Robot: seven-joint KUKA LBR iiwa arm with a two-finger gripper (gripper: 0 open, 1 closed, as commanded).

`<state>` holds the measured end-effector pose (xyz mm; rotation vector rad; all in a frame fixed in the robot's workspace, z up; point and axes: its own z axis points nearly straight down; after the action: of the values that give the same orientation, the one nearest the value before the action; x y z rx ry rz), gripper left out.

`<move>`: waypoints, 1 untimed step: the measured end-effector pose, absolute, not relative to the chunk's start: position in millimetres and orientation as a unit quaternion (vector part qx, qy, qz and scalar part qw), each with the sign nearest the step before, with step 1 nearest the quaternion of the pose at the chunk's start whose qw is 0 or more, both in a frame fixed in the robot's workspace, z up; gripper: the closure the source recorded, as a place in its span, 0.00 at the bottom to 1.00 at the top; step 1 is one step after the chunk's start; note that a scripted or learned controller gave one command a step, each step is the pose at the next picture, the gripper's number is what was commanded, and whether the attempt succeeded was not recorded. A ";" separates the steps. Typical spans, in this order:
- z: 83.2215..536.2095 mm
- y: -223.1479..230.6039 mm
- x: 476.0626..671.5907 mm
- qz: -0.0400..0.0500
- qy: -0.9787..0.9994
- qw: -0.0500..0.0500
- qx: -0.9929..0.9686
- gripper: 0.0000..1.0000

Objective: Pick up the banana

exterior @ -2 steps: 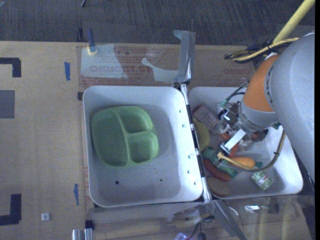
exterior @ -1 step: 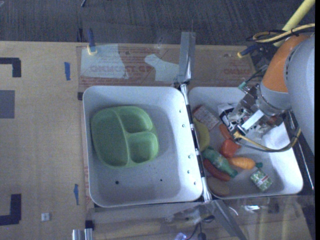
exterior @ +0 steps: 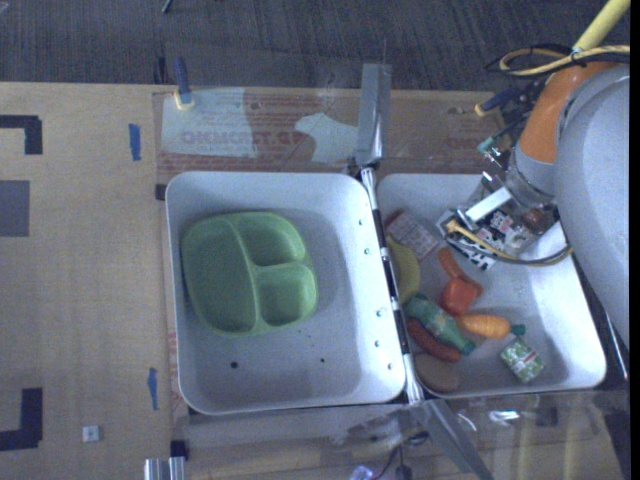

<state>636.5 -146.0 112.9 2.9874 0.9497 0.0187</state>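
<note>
From above, the banana [exterior: 404, 269] is lying at the left edge of the right bin [exterior: 570, 368], beside the divider. The claw [exterior: 478, 230] is hanging over that bin's upper part, apart from the banana; whether it is gripping anything cannot be told.

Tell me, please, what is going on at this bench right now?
A grey robot arm reaches in from the right, its gripper hovering over the right bin of toy food. The banana it is meant to pick up lies against that bin's left wall, not yet grasped. The left bin holds a green divided plate.
</note>
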 end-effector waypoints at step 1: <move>123.5 -145.8 638.2 0.006 0.306 0.005 0.952 1.00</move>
<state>638.2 -145.8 123.5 2.9815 0.9580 0.0173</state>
